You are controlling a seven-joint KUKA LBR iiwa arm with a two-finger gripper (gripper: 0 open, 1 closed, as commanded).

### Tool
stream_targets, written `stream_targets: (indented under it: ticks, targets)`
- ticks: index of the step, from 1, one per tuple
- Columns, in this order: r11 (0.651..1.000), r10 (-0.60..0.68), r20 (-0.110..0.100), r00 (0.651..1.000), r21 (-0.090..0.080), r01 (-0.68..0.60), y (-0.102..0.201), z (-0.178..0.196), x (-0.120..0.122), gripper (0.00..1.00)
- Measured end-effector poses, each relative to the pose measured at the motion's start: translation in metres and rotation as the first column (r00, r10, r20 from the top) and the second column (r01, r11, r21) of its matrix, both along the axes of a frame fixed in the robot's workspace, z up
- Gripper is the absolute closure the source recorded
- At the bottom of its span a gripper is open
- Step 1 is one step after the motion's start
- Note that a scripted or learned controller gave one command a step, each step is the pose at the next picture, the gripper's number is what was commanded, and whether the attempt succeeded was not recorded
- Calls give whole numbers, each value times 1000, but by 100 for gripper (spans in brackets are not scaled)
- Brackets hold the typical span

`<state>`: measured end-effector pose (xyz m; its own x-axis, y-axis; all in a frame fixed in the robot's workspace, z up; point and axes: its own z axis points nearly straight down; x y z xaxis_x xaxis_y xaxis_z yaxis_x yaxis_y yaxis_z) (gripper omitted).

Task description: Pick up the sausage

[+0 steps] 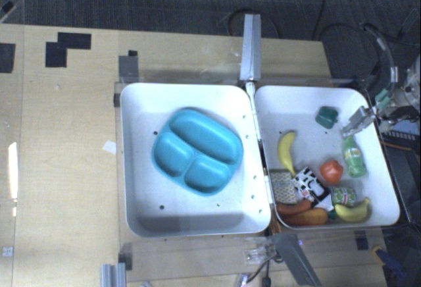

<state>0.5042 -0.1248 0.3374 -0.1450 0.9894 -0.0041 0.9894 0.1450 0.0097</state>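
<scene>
Right bin [309, 104]: sausage [297, 208] at its near edge, fingers [358, 121] apart.

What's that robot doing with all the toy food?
The robot is meant to pick up the sausage, but it hasn't got it yet. Its pincer is up by the far right edge of the right bin, near a green bottle. The sausage lies at the bin's near edge, next to a banana, a tomato and other toys. The left bin holds a blue divided plate.
</scene>
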Motion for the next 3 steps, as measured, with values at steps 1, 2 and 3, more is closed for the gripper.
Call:
stream_targets:
  ticks: [1,2,3]
  targets:
    - [1000,-23,-6,1000,2,23,16,-133,-16,0]
    - [978,-209,-2,978,3,209,12,-234,-9,0]
    - [977,-213,3,977,1,213,-57,-248,34,0]
